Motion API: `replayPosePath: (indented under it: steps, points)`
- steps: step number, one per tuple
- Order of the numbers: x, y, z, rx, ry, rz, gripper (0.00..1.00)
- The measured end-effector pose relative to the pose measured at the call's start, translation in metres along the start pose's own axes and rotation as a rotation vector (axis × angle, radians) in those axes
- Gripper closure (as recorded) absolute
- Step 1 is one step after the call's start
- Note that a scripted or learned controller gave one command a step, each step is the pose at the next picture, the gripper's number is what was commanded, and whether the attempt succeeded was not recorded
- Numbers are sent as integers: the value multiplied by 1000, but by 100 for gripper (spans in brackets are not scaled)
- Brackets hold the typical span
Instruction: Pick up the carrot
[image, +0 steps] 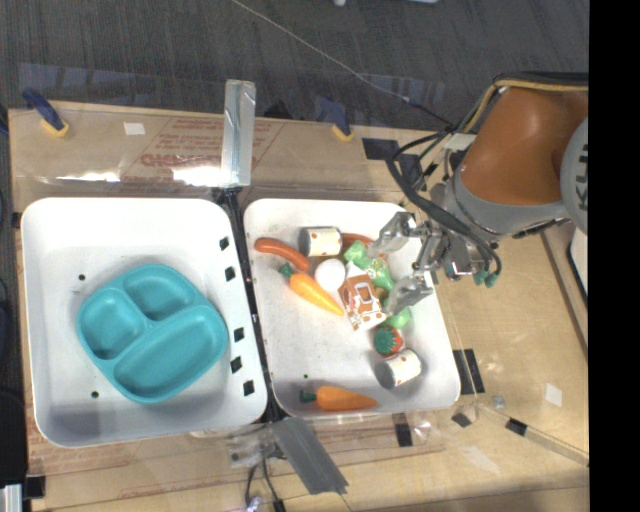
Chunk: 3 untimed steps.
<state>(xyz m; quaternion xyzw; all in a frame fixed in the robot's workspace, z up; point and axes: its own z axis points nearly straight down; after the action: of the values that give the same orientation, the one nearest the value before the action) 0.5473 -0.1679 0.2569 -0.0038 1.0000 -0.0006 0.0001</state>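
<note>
Left bin (40, 300): teal plate (150, 330), not concerned. Right bin (262, 330): two carrots. One (314, 293) lies aslant mid-bin, touching a white egg (329, 272); the other (338, 400) lies flat along the near wall, well apart from the clutter. Both orange, tapered, green-capped. Judged light, rigid toy plastic, smooth and prone to slip; grip across the thick middle. Pincer (408, 262) hovers at the bin's right, fingers spread, holding nothing.

Glossy plastic carrot (314, 292), smooth teal plate (152, 331)
</note>
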Motion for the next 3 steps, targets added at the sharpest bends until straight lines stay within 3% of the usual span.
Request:
replayPosePath:
  steps: [1, 2, 3]
  points:
    - [23, 35, 66, -3, 5, 8, 0]
    - [9, 59, 140, -3, 5, -21, 0]
    - [-78, 55, 164, -2, -3, -276, 0]
